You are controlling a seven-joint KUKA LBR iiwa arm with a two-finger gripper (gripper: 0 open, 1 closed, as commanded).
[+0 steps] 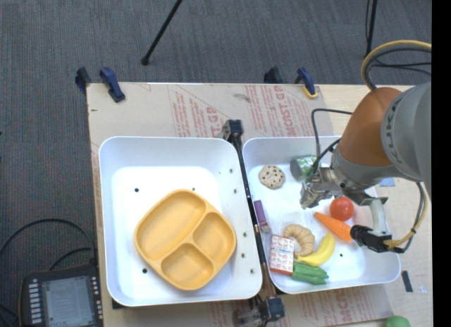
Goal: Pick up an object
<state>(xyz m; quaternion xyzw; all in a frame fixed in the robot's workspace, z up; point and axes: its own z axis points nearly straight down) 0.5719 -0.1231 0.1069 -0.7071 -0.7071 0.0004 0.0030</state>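
Observation:
My gripper (310,199) hangs low over the right bin (282,151), in its upper middle part. Its tip points down at bare bin floor left of a red tomato (342,208) and above an orange carrot (332,225). A green can (304,166) lies partly hidden behind the gripper. A round cookie (271,176) sits to the left of it. Nearer the front lie a croissant (299,234), a yellow banana (320,251), a red-and-white box (282,254) and a green pepper (310,273). Nothing shows between the fingers.
The left bin (120,156) holds a yellow divided plate (184,239). A purple marker (260,214) lies along the right bin's left wall. The arm's grey body and orange band (370,132) cover the right bin's far right corner. Clamps stand at the bench's back edge.

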